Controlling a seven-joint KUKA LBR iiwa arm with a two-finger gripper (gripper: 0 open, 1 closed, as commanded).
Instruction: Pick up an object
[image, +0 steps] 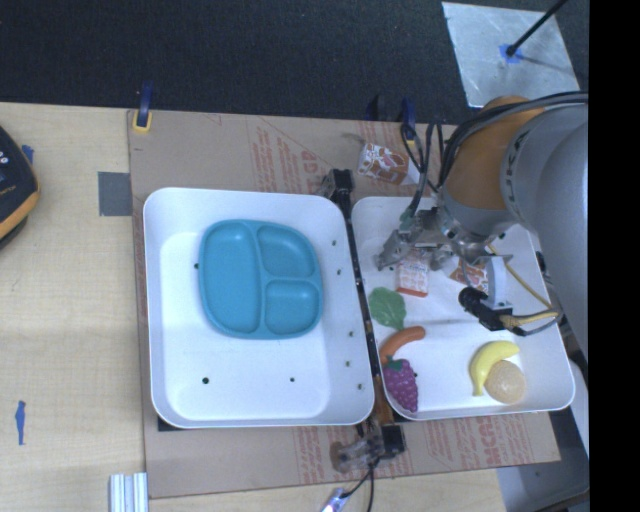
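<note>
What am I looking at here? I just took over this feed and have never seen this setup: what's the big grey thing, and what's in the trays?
One fixed camera looks down at a slant on a bench. The grey shape with an orange band is a robot arm reaching in from the right. Its gripper hangs low over the right bin, near a small red-and-white packet; I cannot tell if it holds anything. That bin also has a green leaf, an orange carrot, purple grapes, a yellow banana and a pale round fruit. The left bin holds a blue divided plate.
</note>
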